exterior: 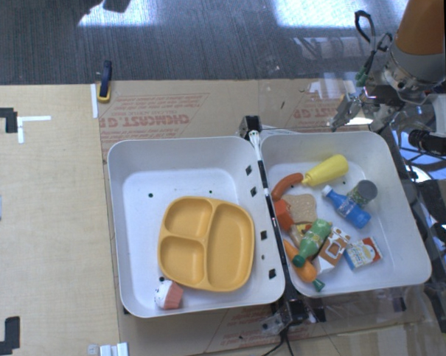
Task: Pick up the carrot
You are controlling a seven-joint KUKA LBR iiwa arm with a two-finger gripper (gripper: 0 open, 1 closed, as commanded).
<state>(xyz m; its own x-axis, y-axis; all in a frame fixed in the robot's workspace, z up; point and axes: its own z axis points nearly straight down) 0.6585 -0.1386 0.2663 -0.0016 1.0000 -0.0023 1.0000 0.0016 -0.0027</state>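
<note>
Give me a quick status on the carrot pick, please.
Gripper above right bin's far edge, holding nothing. Carrot near front wall. Green bottle lies across it.

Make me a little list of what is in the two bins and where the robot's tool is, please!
left bin: yellow divided plate, small pink and white toy at its front edge
right bin: carrot, yellow bottle, sausage, bread slice, blue bottle, green bottle, small cartons
carrot: near the front, partly under the green bottle
tool: above the right bin's back edge, away from the carrot
</note>
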